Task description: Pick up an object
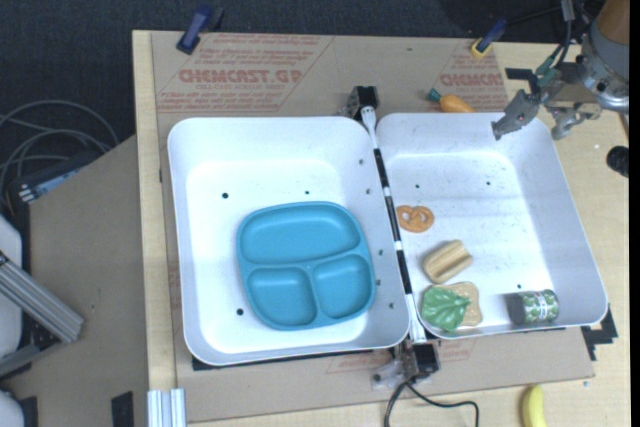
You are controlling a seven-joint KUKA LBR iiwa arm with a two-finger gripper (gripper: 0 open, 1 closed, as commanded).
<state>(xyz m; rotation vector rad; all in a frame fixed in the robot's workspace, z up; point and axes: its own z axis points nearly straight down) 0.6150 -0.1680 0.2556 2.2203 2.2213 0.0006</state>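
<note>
Nothing is picked up yet: the gripper (540, 115) hangs over the far right corner of the right bin (560, 185), its fingers spread apart and empty. The candidates lie along that bin's near side, well away from it: a pretzel (414, 217), a bread roll (445, 261), a green leaf on toast (449, 307) and a small can (532, 306). Reaching, closing and lifting all remain.

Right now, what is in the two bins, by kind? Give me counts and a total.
Divided blue tray, left bin: 1
Pretzel, right bin: 1
Bread roll: 1
Leafy green piece on a tan slice: 1
Small dark green can: 1
Total: 5
</note>
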